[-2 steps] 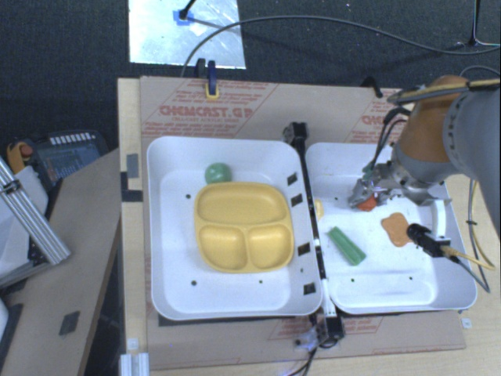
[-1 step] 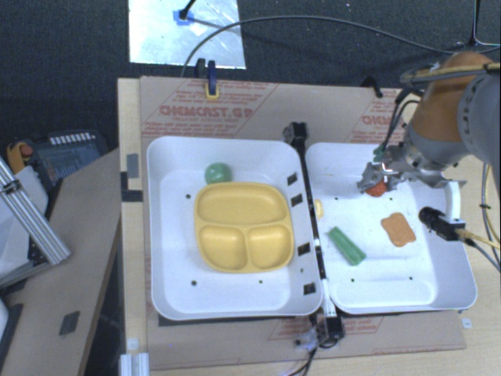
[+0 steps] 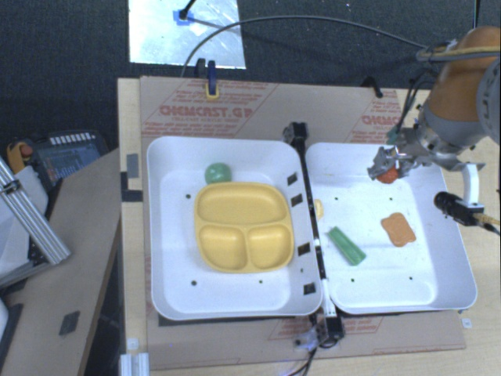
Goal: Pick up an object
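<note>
My gripper (image 3: pixel 387 168) hangs over the far part of the right bin (image 3: pixel 423 292), reaching in from the right. A small red object (image 3: pixel 387 176) sits between its fingertips, and the fingers are closed on it. Lower in the same bin lie a green block (image 3: pixel 345 245) and a flat orange piece (image 3: pixel 398 229), both apart from the gripper. A small yellow item (image 3: pixel 317 208) rests at that bin's left wall.
The left bin (image 3: pixel 168 159) holds a yellow divided plate (image 3: pixel 240 225) with a round green object (image 3: pixel 218 172) just behind it. A black divider (image 3: pixel 305 210) runs between the bins. A black fixture (image 3: pixel 458 207) juts over the right bin's right rim.
</note>
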Motion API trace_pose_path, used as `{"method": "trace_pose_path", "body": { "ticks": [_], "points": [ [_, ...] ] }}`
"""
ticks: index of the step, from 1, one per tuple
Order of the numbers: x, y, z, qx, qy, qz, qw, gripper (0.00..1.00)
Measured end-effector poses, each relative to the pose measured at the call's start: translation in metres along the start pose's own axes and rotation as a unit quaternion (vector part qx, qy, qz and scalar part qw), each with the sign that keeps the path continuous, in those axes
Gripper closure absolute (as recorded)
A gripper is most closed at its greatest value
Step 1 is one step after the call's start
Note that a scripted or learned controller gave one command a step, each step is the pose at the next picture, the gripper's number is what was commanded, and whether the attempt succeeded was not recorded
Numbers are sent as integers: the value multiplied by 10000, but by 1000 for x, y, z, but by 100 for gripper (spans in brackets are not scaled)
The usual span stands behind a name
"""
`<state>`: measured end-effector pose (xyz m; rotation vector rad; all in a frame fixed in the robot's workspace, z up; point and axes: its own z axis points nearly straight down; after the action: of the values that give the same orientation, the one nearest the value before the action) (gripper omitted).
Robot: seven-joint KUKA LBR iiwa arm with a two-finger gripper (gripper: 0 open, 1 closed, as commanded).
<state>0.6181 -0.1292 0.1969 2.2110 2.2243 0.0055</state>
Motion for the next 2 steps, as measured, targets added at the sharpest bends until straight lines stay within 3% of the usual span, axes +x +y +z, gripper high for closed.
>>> {"method": "trace_pose_path", "body": {
  "ticks": [2],
  "points": [
    [96, -13, -17, 26, 13, -11, 10000, 100]
  ]
}}
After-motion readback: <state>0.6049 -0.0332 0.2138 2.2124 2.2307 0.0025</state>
